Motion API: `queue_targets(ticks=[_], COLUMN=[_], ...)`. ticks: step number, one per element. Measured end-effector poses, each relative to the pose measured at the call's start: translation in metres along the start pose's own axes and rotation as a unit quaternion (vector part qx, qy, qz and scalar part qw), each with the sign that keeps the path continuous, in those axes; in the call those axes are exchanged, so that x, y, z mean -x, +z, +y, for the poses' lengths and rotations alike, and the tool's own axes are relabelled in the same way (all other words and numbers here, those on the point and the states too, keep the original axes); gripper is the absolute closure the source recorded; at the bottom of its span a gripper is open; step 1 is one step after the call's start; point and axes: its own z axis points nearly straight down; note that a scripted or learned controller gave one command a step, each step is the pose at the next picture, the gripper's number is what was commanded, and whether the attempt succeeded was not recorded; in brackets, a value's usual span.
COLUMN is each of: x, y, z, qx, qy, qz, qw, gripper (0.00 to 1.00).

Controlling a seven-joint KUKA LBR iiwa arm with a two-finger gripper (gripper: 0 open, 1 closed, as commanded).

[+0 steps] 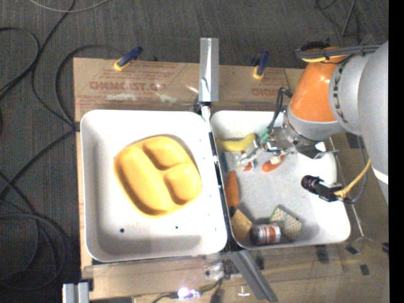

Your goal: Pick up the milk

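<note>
1. Camera view: the right bin [309, 210] is my landmark. I take the milk [236, 161] to be the small pale, bluish carton lying at this bin's left wall, in its upper half. It is small and partly hidden, so that reading is a judgement.
2. A banana [237, 144] lies just above the carton, nearer the bin's top edge. A carrot [231, 188] lies just below it along the same left wall. A can [265, 233] lies on its side at the bin's bottom edge, well apart from the milk.
3. Handling, as I judge it: a toy-sized carton like this should be light and fairly stiff, with smooth sides that could slip. I would take hold across its two flat sides at mid-body. The wall and the banana crowd it, so there is little room to come down on the wall side.
4. My gripper [264, 149] hangs over the bin's upper middle, just right of the carton. I cannot tell whether it is apart or together, and I see nothing clamped in it.
5. My arm enters over the bin's upper right corner, with the orange band [315, 96] above the top rim and the wrist angled down and leftward into the bin.
</note>
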Motion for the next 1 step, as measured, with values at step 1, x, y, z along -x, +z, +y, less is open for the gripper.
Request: queue_targets(ticks=[1], x=[0.0587], y=[0.0319], z=[-0.0317], qx=[0.000], qy=[-0.099], qz=[0.000], qw=[0.9951], gripper=[0.00])
